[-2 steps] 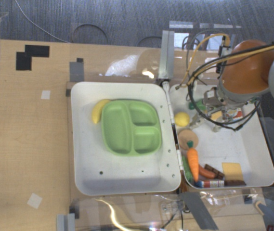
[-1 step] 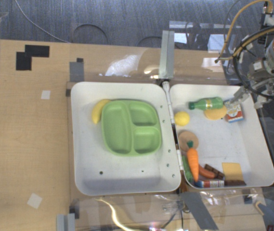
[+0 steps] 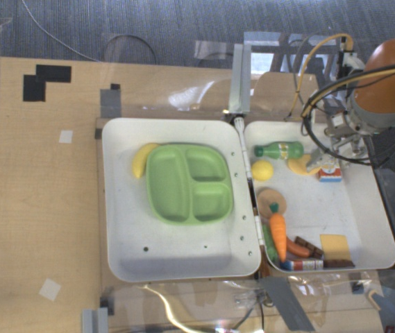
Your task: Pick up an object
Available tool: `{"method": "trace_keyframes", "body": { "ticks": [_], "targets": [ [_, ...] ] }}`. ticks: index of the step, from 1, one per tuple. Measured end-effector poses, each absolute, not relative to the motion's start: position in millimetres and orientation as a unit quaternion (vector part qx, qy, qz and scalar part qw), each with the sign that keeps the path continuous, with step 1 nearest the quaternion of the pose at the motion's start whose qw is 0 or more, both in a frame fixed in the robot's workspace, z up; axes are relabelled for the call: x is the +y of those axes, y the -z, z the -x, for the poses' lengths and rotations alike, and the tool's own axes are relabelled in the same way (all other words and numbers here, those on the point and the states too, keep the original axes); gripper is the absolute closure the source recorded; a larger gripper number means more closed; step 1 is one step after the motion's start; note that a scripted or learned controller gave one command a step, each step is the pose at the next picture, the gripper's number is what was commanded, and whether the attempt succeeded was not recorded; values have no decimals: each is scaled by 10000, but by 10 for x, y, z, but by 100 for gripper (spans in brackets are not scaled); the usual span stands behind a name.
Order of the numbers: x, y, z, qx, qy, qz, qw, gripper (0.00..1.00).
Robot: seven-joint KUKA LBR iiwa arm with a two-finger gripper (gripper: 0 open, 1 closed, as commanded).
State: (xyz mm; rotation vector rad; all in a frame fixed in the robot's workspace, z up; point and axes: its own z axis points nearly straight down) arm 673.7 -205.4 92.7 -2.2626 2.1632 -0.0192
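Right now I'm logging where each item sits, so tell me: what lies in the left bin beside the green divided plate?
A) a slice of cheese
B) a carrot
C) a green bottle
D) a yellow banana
D: the yellow banana lies against the left edge of the green divided plate in the left bin, while the carrot and the green bottle sit in the right bin.

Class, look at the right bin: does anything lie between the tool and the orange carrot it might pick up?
Nothing tall blocks it. The tool hangs over the right bin's far end, beside a small red and white carton; the carrot lies nearer the front, with bare white floor between. A brown disc touches the carrot's top.
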Motion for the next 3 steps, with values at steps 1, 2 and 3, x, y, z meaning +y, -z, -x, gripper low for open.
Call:
{"method": "trace_keyframes", "body": {
  "ticks": [1, 2, 3],
  "targets": [
    [-2024, -902, -6624, 6709, 46, 7416, 49, 0],
    [-2013, -1046, -6655, 6715, 80, 7409, 88, 100],
    [-1939, -1853, -6722, 5972, 57, 8020, 44, 100]
  ]
}}
